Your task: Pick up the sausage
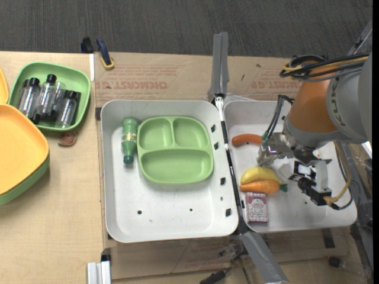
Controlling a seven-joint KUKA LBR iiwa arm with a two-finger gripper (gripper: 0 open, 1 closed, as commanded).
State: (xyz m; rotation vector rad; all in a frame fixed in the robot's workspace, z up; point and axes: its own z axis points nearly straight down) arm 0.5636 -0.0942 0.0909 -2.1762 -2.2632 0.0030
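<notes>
Green divided plate [175, 149] beside green bottle [128, 139], left bin [172, 220]; banana [259, 174], carrot [260, 186] right bin [308, 218].

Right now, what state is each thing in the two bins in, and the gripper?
Sausage: lying flat in the right bin, near its far left corner, not held.
Gripper: low over the right bin, just right of the sausage; open or shut unclear.
Banana: lying flat.
Carrot: lying against the banana.
Small carton: lying flat.
Green bottle: lying on its side in the left bin.
Green divided plate: flat, upright.
</notes>
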